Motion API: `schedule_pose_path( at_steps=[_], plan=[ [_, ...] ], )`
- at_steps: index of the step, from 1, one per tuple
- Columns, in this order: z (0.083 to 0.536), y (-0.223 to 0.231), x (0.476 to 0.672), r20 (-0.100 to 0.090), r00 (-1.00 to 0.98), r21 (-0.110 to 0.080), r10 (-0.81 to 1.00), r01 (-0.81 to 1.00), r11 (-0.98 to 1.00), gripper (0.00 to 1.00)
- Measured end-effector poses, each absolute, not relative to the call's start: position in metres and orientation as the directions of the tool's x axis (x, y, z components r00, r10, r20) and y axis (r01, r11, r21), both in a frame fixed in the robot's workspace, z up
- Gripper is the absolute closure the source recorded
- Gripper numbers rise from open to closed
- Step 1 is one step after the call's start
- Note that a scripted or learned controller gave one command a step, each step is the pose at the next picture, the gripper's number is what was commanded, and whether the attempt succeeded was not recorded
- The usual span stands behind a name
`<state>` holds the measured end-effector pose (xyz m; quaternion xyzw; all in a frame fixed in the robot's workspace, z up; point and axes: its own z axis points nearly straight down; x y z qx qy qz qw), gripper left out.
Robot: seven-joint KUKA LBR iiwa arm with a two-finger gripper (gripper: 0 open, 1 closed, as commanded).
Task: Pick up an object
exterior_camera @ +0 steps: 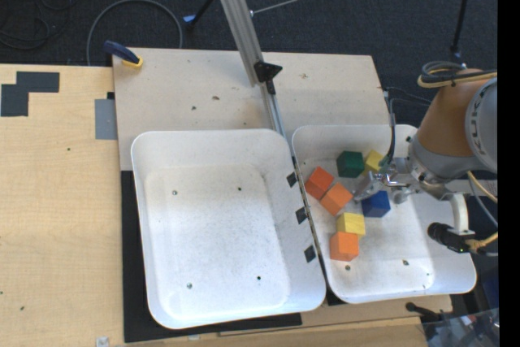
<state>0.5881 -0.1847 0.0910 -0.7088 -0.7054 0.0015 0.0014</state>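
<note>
From above, you have the claw low in the right bin, over the blue cube and beside the small yellow cube. You cannot tell how far it gapes, or whether it grips anything. The blocks look hard, matte and square-edged: green, two orange, yellow, orange. They huddle near the divider. The left bin is smooth white plastic on the desk.
</note>
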Motion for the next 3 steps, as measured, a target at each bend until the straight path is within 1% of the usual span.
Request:
schedule_pose_path(
  at_steps=[1, 2, 3],
  plan=[
    [0.101, -0.185, 0.590, 0.001, 0.007, -0.002, 1.000, 1.000, -0.007, 1.00],
    [0.095, -0.203, 0.534, -0.002, 0.003, 0.008, 1.000, 1.000, -0.003, 1.00],
    [0.202, -0.113, 0.552, 0.002, -0.007, 0.005, 1.000, 1.000, 0.007, 1.00]
  ],
)
